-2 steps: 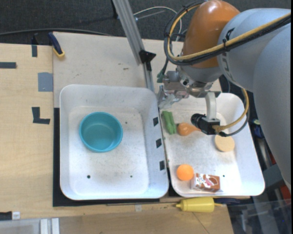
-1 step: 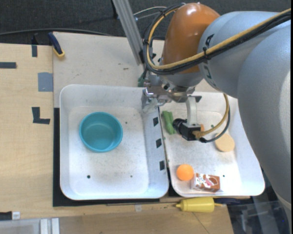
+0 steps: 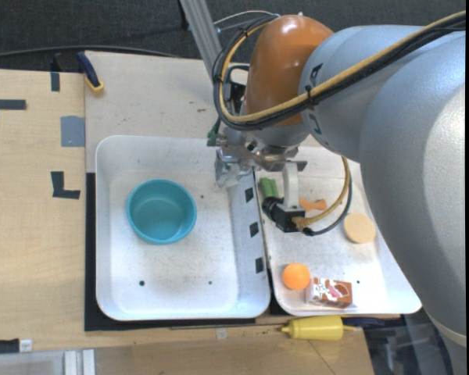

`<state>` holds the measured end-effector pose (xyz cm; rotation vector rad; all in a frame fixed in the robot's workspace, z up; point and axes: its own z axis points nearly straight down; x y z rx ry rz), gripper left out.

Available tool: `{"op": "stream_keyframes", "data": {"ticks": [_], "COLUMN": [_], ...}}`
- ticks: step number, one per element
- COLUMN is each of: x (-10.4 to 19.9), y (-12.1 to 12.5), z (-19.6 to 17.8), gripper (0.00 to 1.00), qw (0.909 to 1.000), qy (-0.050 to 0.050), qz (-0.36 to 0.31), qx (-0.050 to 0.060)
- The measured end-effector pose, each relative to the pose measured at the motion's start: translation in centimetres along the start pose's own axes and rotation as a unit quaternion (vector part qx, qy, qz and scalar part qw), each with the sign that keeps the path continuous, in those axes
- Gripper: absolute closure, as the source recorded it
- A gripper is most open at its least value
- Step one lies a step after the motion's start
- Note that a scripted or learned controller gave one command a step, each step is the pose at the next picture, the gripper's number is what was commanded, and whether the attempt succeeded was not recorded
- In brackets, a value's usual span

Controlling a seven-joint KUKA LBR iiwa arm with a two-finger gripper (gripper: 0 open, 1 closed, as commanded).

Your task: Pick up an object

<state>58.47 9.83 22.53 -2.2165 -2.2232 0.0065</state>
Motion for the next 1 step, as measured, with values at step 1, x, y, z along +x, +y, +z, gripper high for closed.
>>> {"op": "stream_keyframes", "data": {"ticks": [1], "x": [-0.08], "y": [0.03], "z": [-0.09], "gripper": [0.0], "qw": [1.0], "qy": [0.0], "qz": [0.001], "qx": [-0.001]}}
